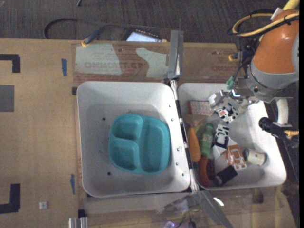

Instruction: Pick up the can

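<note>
A small orange-and-white can (236, 156) lies on its side in the right bin (273, 172), towards its front. My gripper (227, 102) hangs over the back middle of that bin, some way behind the can and apart from it. A black-and-white patterned object (228, 113) sits right below the gripper; I cannot tell whether the two touch. The grey arm with its orange band (278, 46) comes in from the upper right.
Around the can lie a white cylinder (255, 156), a second black-and-white object (222, 135), a green bottle (205, 139), a carrot (194, 145), a black block (226, 175) and a flat box (199, 108). The left bin (95, 103) holds a teal divided tray (140, 144).
</note>
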Robot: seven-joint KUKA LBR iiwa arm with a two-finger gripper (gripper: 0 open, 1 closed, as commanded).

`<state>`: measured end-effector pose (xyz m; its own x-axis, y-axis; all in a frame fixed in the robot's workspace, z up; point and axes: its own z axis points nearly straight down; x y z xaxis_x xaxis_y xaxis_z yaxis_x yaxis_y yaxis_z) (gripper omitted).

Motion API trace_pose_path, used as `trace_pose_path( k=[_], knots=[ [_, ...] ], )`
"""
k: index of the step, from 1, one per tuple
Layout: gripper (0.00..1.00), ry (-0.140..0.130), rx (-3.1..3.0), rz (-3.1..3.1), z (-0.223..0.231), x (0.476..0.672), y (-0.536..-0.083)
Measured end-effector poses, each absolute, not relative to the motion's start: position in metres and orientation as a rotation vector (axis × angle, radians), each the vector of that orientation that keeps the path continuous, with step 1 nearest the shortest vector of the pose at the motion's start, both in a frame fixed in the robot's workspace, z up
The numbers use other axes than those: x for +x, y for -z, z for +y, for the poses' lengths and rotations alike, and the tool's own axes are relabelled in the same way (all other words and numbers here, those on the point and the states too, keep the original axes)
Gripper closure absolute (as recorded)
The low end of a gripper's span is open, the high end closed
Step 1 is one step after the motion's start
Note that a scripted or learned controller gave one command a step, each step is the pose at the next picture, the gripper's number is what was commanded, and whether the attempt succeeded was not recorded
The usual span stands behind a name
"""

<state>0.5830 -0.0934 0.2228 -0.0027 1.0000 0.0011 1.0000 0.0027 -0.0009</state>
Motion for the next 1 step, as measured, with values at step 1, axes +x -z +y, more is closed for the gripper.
trace_pose_path(
  k=[1],
  knots=[
    [0.00, 0.013, -2.606, -1.766, -0.1103, 0.6155, -0.0982]
  ],
)
